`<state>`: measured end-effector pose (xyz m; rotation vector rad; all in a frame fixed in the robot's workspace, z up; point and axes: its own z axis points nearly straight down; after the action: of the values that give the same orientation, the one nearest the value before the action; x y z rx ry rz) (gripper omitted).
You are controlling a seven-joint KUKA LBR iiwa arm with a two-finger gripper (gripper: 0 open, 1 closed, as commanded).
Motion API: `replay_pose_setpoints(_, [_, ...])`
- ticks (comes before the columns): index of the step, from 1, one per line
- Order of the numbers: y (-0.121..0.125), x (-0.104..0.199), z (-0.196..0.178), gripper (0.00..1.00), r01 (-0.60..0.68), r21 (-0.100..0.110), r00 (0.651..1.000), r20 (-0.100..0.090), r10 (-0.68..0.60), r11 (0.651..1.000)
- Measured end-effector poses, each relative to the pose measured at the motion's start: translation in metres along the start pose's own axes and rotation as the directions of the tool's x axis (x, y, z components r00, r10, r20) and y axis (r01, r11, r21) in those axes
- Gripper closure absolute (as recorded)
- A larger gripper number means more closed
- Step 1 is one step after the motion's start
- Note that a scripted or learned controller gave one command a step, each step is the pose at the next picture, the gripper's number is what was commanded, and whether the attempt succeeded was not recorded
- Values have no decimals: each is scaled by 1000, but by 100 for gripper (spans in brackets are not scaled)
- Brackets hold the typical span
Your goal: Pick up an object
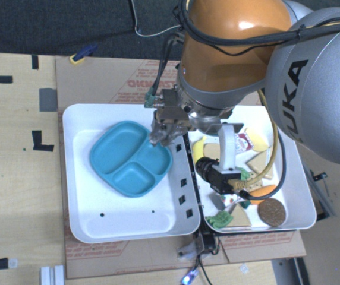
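The gripper is seen low over the left bin, at that bin's inner wall, and it is set there, it is judged, because the nearest thing worth taking lies right under it; a blue divided plate lies flat on the bin floor, its upper right rim directly below the gripper and apparently touched by it, while the rest of the plate stretches away to the gripper's left and below; whether the gripper is spread or pressed together cannot be told, as its tip is shadowed by the wrist above, and nothing is seen to be lifted or held; the plate's thin raised rim is probably the only part that can be pinched, which would explain the approach at the edge rather than the middle; on the gripper's other side, past the dividing walls, the right bin is crowded with small things; a yellow piece lies just beside the gripper, while a brown disc and a green scrap lie farther off.
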<state>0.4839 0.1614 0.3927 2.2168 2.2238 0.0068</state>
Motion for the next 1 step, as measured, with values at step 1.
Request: replay_pose_setpoints(1, [-2,-44,67,100,-8,12,1000,6,7,1000])
